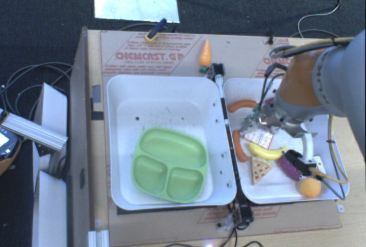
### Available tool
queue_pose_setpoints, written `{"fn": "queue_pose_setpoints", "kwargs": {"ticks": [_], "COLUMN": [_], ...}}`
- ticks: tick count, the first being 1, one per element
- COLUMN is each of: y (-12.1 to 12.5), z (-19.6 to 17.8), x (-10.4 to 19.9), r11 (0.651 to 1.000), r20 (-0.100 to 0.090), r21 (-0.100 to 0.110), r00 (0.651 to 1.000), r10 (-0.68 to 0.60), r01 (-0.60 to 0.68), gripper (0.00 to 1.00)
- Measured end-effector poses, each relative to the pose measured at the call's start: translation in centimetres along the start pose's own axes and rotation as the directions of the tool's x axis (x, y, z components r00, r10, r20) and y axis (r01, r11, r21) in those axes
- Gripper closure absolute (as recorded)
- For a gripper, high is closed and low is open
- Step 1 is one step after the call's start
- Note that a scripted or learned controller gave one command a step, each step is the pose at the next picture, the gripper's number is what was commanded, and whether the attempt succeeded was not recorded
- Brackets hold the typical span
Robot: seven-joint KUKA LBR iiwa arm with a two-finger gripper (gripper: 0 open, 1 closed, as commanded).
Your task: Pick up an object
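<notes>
Pincer: the grey two-finger gripper (255,124) sat low over the right shallow white plastic bin (326,190), at its upper-left part; whether it was apart or together could not be told.
Arm: the grey arm with the orange band (311,77) came in from the right and covered the bin's upper-right part.
Nearest things: a flat red-and-white checked square piece (260,138) lay just below the pincer; a yellow plastic banana (266,152) lay just below that.
Also near: one orange-red sausage (242,105) above the pincer, a second orange-red sausage (239,146) to its lower left along the bin wall.
Further out: a tan triangular wedge (260,170), a purple eggplant-shaped toy (289,166), an orange ball (310,187).
Count, right bin: seven objects, two of them sausages.
Left bin: the left shallow white plastic bin (123,103) held one light-green three-compartment tray (170,164).
Outside bins: one orange plastic carrot (205,53) on the board above the divide.
</notes>
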State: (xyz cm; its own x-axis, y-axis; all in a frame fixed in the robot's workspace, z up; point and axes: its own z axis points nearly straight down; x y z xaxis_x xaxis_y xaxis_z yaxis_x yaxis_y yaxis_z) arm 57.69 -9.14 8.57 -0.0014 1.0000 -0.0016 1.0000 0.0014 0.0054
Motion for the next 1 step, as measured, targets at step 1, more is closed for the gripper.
{"fn": "queue_pose_setpoints", "kwargs": {"ticks": [1], "y": [4.19], "z": [0.11], "x": [0.57], "r11": [1.000], "r20": [-0.001], "r21": [0.003], "r00": [1.000], "r10": [-0.002], "r01": [0.002], "gripper": [0.00]}}
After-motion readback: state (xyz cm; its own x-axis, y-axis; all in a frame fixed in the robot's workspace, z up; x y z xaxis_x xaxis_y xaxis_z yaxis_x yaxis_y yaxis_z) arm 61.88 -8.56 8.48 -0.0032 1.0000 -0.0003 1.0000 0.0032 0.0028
